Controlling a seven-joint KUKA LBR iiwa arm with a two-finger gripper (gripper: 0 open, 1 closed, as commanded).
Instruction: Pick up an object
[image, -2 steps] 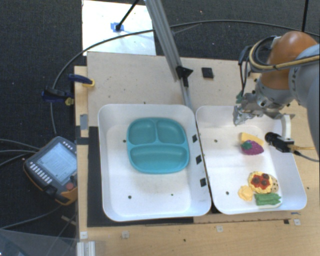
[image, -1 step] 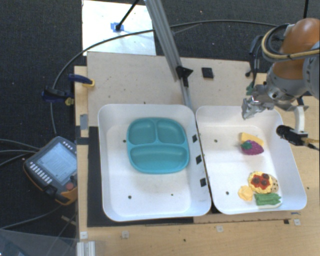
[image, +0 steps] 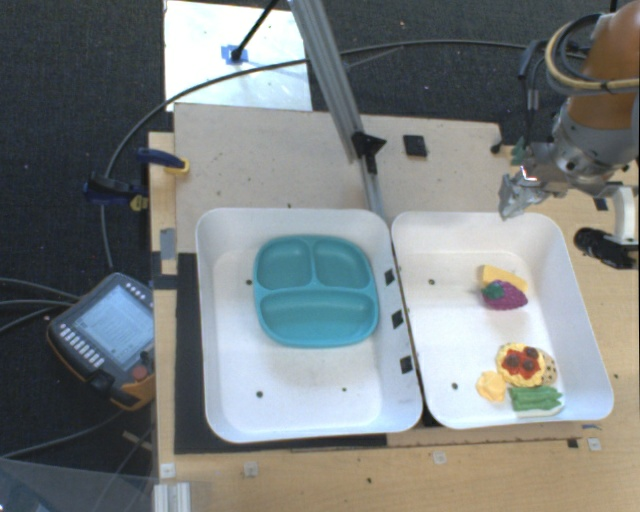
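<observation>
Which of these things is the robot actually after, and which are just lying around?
Job:
gripper
purple toy
yellow wedge
toy food cluster
right bin

Lying about:
teal divided plate
left bin
handheld controller
blue clamp

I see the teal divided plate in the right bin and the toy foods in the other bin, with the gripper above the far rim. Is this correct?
Not quite: the camera view shows the teal divided plate in the left bin, not the right one. The toy foods lie in the right bin, and the gripper is above that bin's far rim, as you said.
</observation>
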